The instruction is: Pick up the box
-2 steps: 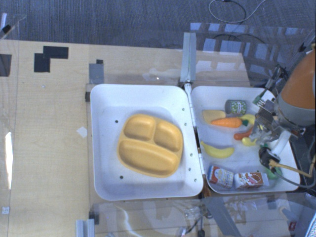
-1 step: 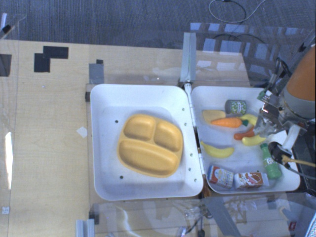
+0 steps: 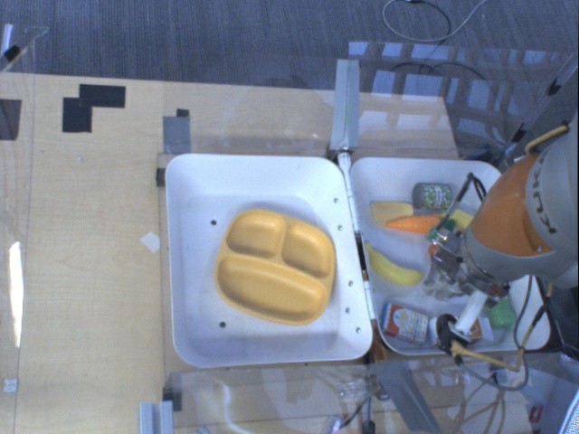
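The box point(image 3: 405, 324) is a small red and white carton lying flat at the front edge of the right bin point(image 3: 364, 197). My gripper point(image 3: 445, 277) hangs over the middle of that bin, below the arm's orange band point(image 3: 508, 217). It is just behind and to the right of the box, and I see nothing held in it. The wrist and cables hide the bin's right side.
Around the gripper in the right bin lie a banana point(image 3: 394, 268), a carrot point(image 3: 414, 226), a pale yellow item point(image 3: 389, 211), a small can point(image 3: 432, 194) and a green object point(image 3: 500, 313). A yellow compartment tray point(image 3: 274, 265) sits in the left bin point(image 3: 194, 242).
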Controlling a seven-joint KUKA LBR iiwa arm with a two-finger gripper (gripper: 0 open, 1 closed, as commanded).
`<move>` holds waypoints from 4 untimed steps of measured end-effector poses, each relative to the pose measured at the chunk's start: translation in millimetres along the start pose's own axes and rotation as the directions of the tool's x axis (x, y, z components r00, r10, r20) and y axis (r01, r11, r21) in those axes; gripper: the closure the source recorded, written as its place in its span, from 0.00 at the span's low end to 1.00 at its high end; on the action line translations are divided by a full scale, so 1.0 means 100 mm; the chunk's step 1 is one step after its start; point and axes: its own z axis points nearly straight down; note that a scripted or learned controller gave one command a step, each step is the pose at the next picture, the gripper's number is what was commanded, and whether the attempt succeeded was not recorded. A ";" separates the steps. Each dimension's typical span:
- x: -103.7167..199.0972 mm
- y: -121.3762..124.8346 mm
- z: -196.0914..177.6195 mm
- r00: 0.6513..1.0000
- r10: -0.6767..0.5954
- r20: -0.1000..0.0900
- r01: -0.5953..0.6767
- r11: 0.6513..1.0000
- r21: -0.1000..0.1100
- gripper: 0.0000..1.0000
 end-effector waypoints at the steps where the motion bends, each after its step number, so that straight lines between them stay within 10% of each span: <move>1: 0.20 -0.24 -0.13 0.933 -0.360 0.002 0.360 0.933 0.009 1.00; 2: 0.40 -0.36 -0.95 0.858 -0.514 0.001 0.514 0.858 0.006 1.00; 3: 1.25 0.43 -2.72 0.829 -0.560 0.001 0.560 0.829 0.003 1.00; 4: 1.20 0.56 -3.46 0.786 -0.618 0.001 0.618 0.786 0.003 1.00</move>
